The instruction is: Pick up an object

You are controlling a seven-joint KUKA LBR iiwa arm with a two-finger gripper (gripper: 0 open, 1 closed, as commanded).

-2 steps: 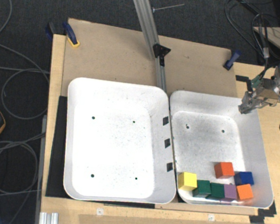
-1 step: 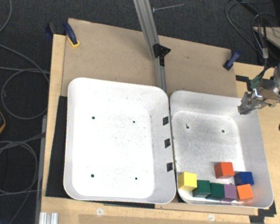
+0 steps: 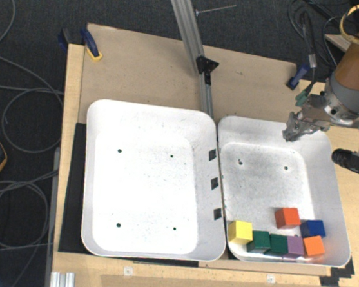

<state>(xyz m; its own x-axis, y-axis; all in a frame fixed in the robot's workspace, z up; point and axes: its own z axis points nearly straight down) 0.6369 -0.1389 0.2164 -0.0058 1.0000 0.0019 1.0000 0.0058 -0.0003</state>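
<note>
Small solid-coloured blocks, matte and cube-shaped, cluster in the near right corner of the right-hand shallow white bin point(image 3: 329, 190): a yellow cube point(image 3: 241, 231) at the left end, a dark green cube point(image 3: 260, 240) and a second green cube point(image 3: 278, 244) just beside it, then a pale purple cube point(image 3: 295, 245) and an orange cube point(image 3: 314, 245), the five forming a row along the near wall. A red-orange cube point(image 3: 286, 217) and a dark blue cube point(image 3: 312, 227) sit just behind that row. Being cubes, the blocks have no clear long axis; the row itself runs left to right, and several sit turned slightly askew to the bin wall.

Both bins have rounded corners and smooth walls, their floors speckled with fine dark marks and dotted with small dark holes. The left-hand white bin point(image 3: 104, 124) lies alongside, touching the right one along a seam marked by black tabs. They rest on a pale wooden tabletop point(image 3: 151, 58), where blue clamps point(image 3: 91, 43) grip the far edge and a grey metal rail point(image 3: 192, 43) slants down toward the bins.

The grey arm with the orange band reaches in from the right, its gripper point(image 3: 292, 134) hovering over the far edge of the right bin, well apart from the blocks. Whether the jaws are apart or together cannot be told.
</note>
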